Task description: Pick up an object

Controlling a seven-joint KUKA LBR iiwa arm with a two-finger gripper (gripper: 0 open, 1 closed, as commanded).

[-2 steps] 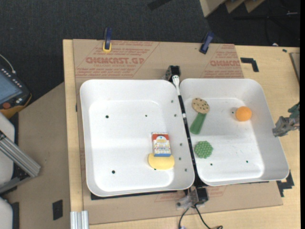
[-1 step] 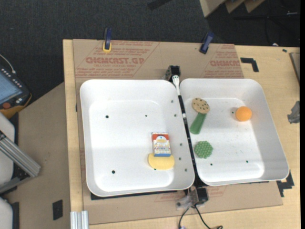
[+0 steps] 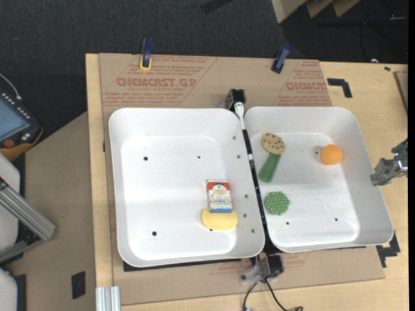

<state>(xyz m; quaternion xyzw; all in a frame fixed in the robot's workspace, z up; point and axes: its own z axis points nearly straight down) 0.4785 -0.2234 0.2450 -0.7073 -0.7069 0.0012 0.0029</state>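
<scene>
At right edge of the right bin (image 3: pixel 363 173), grey gripper (image 3: pixel 387 170) just outside the rim, finger state unclear, orange ball (image 3: pixel 331 155) near it, green-handled brush (image 3: pixel 271 154), green disc (image 3: pixel 277 203), small carton (image 3: pixel 219 195) touching yellow piece (image 3: pixel 219 220) in left bin (image 3: pixel 130 193).

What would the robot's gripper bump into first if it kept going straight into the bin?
Probably the orange ball. The gripper sits at the right bin's rim facing left, though its height above the bin is unclear.
</scene>
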